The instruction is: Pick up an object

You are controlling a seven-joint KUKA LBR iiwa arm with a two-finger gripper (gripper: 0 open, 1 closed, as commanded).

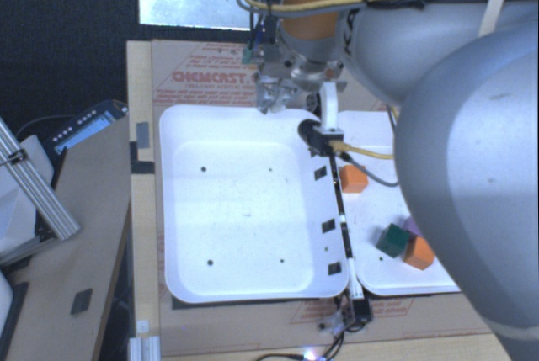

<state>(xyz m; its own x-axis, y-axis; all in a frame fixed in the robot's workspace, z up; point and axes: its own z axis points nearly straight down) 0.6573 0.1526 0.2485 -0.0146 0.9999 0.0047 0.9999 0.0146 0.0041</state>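
In the camera view the right bin (370, 279) holds an orange block (354, 179) near its left wall. Farther toward the front lie a green block (392, 240) and a second orange block (418, 252), touching each other, with a bit of purple (411, 226) showing behind them. My gripper (296, 111) hangs over the back of the divide between the two bins, above and left of the first orange block. Nothing is visibly held in it. The grey arm covers most of the right bin.
The left bin (181, 208) is a shallow white tray with a few dark dots on its floor. A yellow cable (370, 153) runs from the gripper across the right bin. Cardboard (202, 73) lies under both bins. A grey device (84, 125) sits off to the left.
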